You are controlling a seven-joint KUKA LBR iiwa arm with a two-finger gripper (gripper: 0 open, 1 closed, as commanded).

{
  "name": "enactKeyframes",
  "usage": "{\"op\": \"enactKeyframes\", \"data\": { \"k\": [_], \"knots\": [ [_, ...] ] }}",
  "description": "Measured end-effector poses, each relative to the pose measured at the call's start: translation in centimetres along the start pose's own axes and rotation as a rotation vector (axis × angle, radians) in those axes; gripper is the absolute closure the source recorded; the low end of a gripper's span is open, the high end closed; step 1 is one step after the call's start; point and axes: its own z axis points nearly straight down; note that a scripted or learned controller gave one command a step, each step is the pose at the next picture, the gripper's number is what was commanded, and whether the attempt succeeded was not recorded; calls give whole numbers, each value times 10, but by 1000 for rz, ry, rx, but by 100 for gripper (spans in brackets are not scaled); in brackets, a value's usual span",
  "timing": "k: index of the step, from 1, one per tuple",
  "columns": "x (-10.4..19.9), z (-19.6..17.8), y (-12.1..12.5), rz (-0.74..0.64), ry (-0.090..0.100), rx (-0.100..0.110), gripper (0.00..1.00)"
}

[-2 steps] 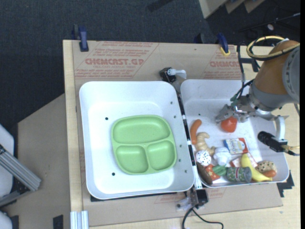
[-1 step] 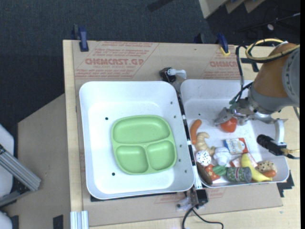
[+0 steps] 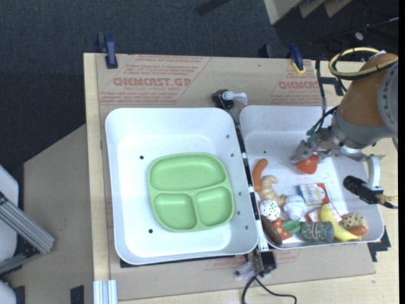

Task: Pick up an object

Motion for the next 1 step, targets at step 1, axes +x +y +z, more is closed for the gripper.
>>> {"op": "enactKeyframes", "data": {
  "k": [1],
  "knots": [
    [127,-95,-13,-14,4,-8,100]
  ]
}}
